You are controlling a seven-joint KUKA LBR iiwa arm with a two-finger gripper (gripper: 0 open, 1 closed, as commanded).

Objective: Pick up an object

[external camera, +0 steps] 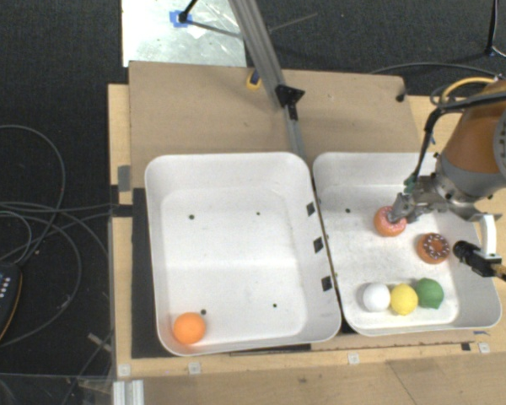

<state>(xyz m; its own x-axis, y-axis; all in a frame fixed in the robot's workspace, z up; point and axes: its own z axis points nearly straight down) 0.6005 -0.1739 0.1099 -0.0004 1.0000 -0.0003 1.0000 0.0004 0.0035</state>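
The arm (481, 146) reaches in from the right over the right-hand bin (354, 188), its orange band sitting above the grey wrist, and its claw (399, 213) is down at a pink doughnut (389, 223) that lies near the middle of that bin. The claw's tip sits right on the doughnut's upper right edge — touching or nearly so — but whether it is open, closed or gripping the doughnut cannot be told from this angle, since the dark tip blends together over the pink surface. The doughnut looks to be resting on the bin floor. Just to the right and a little nearer the front lies a brown doughnut (433, 248) with light speckles, apart from the pink one and close under the arm's wrist. Along the front wall of the same bin three balls sit in a row, touching or almost touching: a white ball (375, 297) on the left, a yellow ball (403, 299) in the middle and a green ball (429, 294) on the right. The left-hand bin (228, 171) lies right beside the right one, their rims meeting down the middle, and it holds an orange ball (189, 328) in its front left corner, well apart from everything else. Both bins rest on the brown counter (337, 99), where a grey metal pole (261, 40) slants across the far side — its lower end near the gap between the bins.
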